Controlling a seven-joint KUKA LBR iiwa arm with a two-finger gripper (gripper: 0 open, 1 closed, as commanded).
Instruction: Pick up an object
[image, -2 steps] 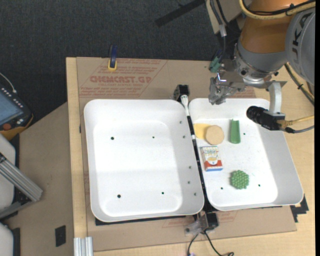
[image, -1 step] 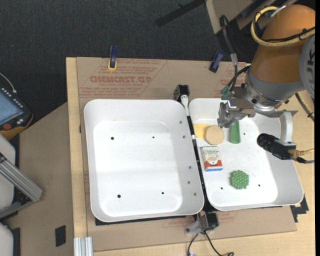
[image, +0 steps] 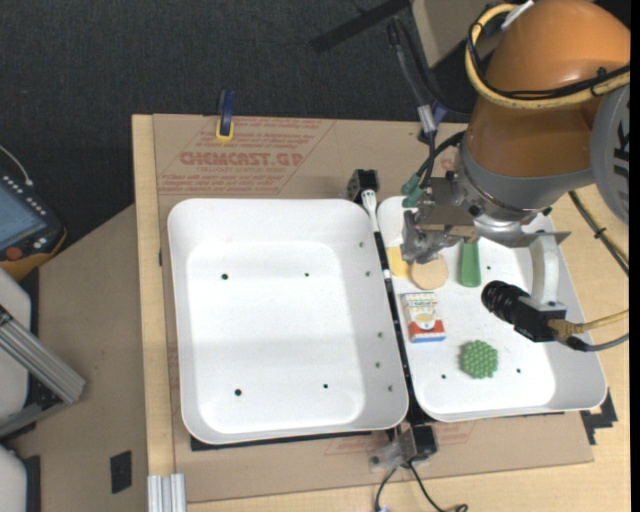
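My gripper (image: 424, 249) hangs low over the back left part of the right bin (image: 575, 385), its fingers reaching down onto a pale tan round piece (image: 428, 273). Whether that piece sits between the fingers is unclear. A green cylinder (image: 469, 264) stands just right of the gripper. In front of it lies a small white, orange and blue box (image: 424, 316). A green bumpy ball (image: 479, 359) rests near the bin's front.
The left bin (image: 270, 315) lies beside the right one, with a black divider (image: 393, 310) between them. Both sit on a brown cardboard sheet (image: 240, 155). A blue and yellow clamp (image: 226, 115) holds the sheet's far edge.
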